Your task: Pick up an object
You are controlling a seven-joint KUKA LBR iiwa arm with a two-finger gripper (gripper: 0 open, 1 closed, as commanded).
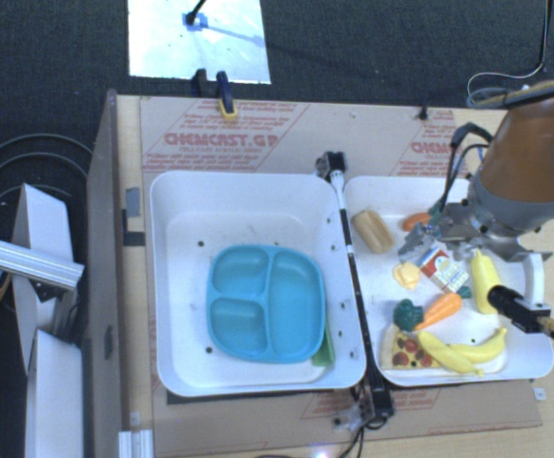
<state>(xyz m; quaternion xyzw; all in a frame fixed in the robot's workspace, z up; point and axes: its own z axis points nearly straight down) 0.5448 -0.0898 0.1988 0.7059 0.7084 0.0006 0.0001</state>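
1. Nearest the camera, at the right bin's (542, 356) 6 o'clock rim, lay a banana (464, 351) with a pizza slice (405, 347) touching its left end.
2. The hand (439, 239) hung low over that bin's middle, below the grey and orange arm (532, 165). Its fingers were blurred against the toys, so whether it stood wide, narrow or holding anything could not be told.
3. Partly hidden by the hand were a red-and-white packet (445, 270) and an orange piece (415, 221) at the bin's 11 o'clock.
4. The same bin held a bread roll (373, 230) at 10 o'clock, a small yellow piece (407, 275), a broccoli (408, 314), a carrot (441, 308) and a yellow corn-like toy (484, 281) at 3 o'clock.
5. The left bin (183, 208) held a blue divided plate (264, 302), with a green thing (325, 349) mostly hidden under its 4 o'clock edge.
6. Both bins sat side by side on the desk (257, 136).
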